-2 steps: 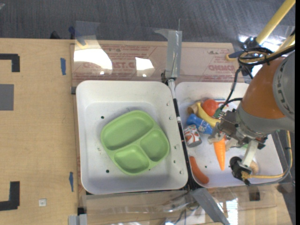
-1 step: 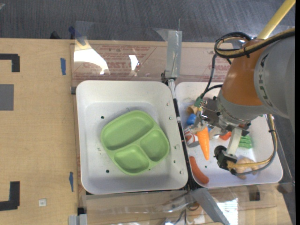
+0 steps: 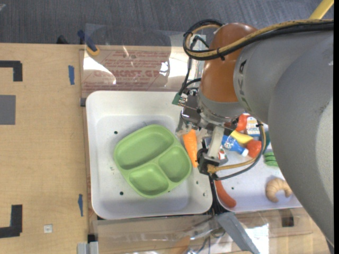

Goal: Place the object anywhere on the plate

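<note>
Hand (image 3: 189,127): low over the wall between the two bins, at the right edge of the left bin (image 3: 106,115); wide or narrow cannot be told from here
Carrot (image 3: 189,147): orange, tilted, just under the hand on the right side of the left bin; close against the plate's right rim, touching or not cannot be told; whether the hand grips it cannot be told
Plate (image 3: 152,162): green, three compartments, lying in the middle of the left bin
Right bin (image 3: 249,181): a red piece (image 3: 226,197) by its left wall; a tan croissant (image 3: 277,189) further right; red, yellow and blue toys (image 3: 241,139) beside the wrist
Arm (image 3: 296,89): grey with an orange band, reaching in from the right above the right bin
Bench (image 3: 42,142): pale brown board left of the bins
</note>
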Controlling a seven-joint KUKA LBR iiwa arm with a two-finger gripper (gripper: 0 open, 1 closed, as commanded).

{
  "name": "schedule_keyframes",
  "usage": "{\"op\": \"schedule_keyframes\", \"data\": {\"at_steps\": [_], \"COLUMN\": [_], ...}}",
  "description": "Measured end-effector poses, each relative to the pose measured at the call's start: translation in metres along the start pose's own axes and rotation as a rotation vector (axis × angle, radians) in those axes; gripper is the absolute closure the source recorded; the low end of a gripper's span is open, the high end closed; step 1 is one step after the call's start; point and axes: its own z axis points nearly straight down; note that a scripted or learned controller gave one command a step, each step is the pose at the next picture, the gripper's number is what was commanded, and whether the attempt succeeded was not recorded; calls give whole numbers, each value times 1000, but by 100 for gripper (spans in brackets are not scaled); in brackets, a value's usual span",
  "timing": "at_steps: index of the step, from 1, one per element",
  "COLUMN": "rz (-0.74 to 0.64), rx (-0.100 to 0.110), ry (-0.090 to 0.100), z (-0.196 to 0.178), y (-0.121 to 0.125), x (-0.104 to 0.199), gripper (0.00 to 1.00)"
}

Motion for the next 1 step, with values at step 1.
{"op": "schedule_keyframes", "data": {"at_steps": [1], "rz": [8], "rx": [0], "ry": [-3], "z": [0], "y": [2], "x": [-4], "gripper": [0]}}
